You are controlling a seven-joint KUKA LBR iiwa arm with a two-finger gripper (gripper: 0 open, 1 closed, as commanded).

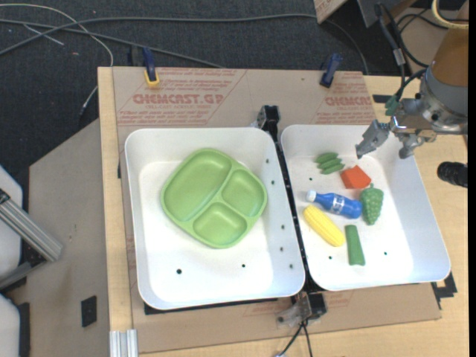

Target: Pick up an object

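Item: orange block [356,177], a small boxy piece of matte plastic, lying in the right bin [428,233] toward its far edge. It is the piece lying nearest the gripper [386,146], which is hovering over the bin's far edge with its two fingers spread apart and nothing between them.

Handling note: the block is looking like the likeliest pick. The gripper would be doing well to descend straight over it, fingers straddling its flat sides, because neighbours are crowding it.

Neighbours, same bin:
- green pea pod [328,161], ridged and slightly curved, lying just beside the block on the far-left side.
- green broccoli [372,204], knobbly, sitting close on the near-right side.
- blue bottle [336,204], smooth, white-capped and lying on its side.
- yellow corn [323,224], rounded and tapered, touching the bottle's near side.
- green stick [355,245], a straight narrow piece, nearest the bin's front edge.

Left bin [141,199]: carrying a light green divided plate [214,197], glossy, with three compartments and rounded corners, sitting about centre.

Both bins are resting on a cardboard-covered surface [111,162].
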